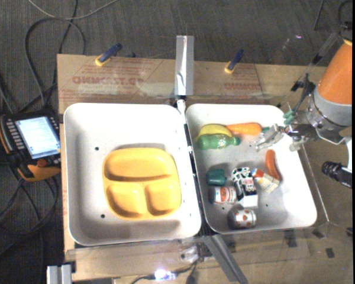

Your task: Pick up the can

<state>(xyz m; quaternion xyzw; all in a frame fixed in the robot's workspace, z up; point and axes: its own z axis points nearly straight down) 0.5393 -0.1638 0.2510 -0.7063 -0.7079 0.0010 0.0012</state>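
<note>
Two cans lie on their sides in the right bin (307, 215). A red and white can (225, 194) is near the bin's middle. A silver can with red spots (242, 218) rests by the front wall. My gripper (268, 137) hovers over the back part of this bin, just right of an orange carrot (244, 128). It is well behind both cans. It looks open, with nothing between its fingers.
Around the cans lie a teal item (216, 175), a black-and-white patterned item (242, 176), a white box (249, 200) and a red sausage-like item (273, 164). A green bottle (216, 141) and a yellow fruit (210, 129) sit at the back left. The left bin holds a yellow divided tray (143, 179).
</note>
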